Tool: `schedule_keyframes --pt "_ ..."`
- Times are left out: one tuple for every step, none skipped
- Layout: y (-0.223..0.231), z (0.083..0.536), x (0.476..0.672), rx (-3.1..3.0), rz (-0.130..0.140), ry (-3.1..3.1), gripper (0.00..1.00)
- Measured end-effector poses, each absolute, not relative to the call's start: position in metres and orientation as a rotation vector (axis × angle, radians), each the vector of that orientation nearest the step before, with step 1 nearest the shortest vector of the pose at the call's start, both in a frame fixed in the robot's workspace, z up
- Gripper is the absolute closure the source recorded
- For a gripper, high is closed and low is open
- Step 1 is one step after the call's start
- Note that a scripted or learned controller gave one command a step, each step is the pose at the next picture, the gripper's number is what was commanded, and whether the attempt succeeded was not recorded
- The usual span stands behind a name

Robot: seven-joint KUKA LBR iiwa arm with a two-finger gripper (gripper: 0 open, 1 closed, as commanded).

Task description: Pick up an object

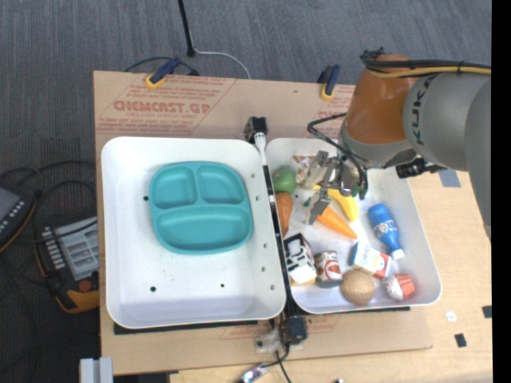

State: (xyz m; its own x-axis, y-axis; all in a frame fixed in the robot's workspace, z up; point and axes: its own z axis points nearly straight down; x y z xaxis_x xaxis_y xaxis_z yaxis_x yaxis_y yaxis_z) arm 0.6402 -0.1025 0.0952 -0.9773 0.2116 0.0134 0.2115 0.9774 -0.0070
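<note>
- Arm (431, 118): cut off by the right edge; links beyond the orange band out of frame.
- Gripper (331, 183): finger stance unreadable, metal parts merge with the clutter beneath.
- Yellow item (345, 206): upper end hidden under the gripper; possibly a banana, shape too covered to confirm.
- Orange wedge (335, 223): near end tucked beneath the gripper's tip.
- Green ball (283, 180): partly masked by the bin divider (270, 214).
- Printed packet (305, 166): label too small to read, half covered by the wrist.
- Black device (12, 210): cropped at the left edge.
- Cable (182, 14): runs off the top edge.
</note>
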Motion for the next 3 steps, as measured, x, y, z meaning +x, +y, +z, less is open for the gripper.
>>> schedule_keyframes --pt "-0.095 0.091 0.596 -0.416 0.0 -3.135 0.0" --pt "-0.109 0.091 0.583 1.208 0.013 -2.924 0.0" --pt "-0.103 0.092 0.555 0.66 0.011 -3.096 0.0"
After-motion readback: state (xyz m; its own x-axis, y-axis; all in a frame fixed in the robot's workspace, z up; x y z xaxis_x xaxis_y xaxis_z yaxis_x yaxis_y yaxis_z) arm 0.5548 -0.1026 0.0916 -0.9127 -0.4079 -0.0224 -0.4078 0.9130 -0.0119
